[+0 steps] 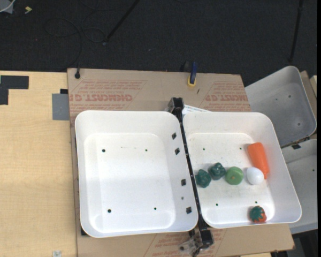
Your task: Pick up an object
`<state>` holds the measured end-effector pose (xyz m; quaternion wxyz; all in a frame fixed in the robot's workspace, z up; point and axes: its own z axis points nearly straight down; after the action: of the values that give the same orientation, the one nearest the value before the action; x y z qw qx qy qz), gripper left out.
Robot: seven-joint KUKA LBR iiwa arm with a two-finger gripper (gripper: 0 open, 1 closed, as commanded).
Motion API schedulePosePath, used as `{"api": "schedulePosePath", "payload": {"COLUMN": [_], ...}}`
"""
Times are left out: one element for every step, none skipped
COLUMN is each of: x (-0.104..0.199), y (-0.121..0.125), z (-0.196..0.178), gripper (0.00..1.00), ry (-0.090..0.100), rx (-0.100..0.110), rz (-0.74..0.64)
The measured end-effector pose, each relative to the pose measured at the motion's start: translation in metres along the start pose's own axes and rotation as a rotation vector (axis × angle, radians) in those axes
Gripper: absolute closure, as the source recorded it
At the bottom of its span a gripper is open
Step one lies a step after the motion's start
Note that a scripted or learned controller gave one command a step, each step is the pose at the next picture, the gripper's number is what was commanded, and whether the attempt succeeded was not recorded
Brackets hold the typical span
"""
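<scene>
**Camera view: six small objects sit in the right bin**

Camera view from above shows the objects to pick all in the right bin [230,127], gathered toward its right and near edges. An orange carrot-shaped piece [258,157] lies along the right edge, pointing from far to near. Its near end touches a white egg-shaped ball [254,175]. To the left of the ball runs a short row toward the bin's middle: a light green round piece [234,175] just beside the ball, then a dark green lumpy piece [218,170], then a second dark green piece [203,179] close to the bin's left wall. Apart from the row, a small green-and-orange object [257,214] rests in the near right corner.

The left bin [128,175] lies alongside, its wall meeting the right bin's along a seam held by black clips [176,105] at the far and near ends. Both bins rest on a brown cardboard sheet [123,92] with printed lettering. A blue and yellow clamp [192,74] grips the sheet's far edge. The wooden bench [27,170] extends to the left, and a grey metal plate [283,100] sits tilted beyond the right bin's far right corner.
</scene>
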<state>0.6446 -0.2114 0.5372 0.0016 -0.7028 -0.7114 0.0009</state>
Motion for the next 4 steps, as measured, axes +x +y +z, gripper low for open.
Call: {"api": "schedulePosePath", "payload": {"x": [0.0000, 0.0000, 0.0000, 0.0000], "y": [0.0000, 0.0000, 0.0000, 0.0000], "z": [0.0000, 0.0000, 0.0000, 0.0000], "gripper": [1.00, 1.00, 1.00, 1.00], "ry": [0.000, 0.000, 0.000, 0.000], "rx": [0.000, 0.000, 0.000, 0.000], "rz": [-0.001, -0.001, -0.001, -0.002]}}
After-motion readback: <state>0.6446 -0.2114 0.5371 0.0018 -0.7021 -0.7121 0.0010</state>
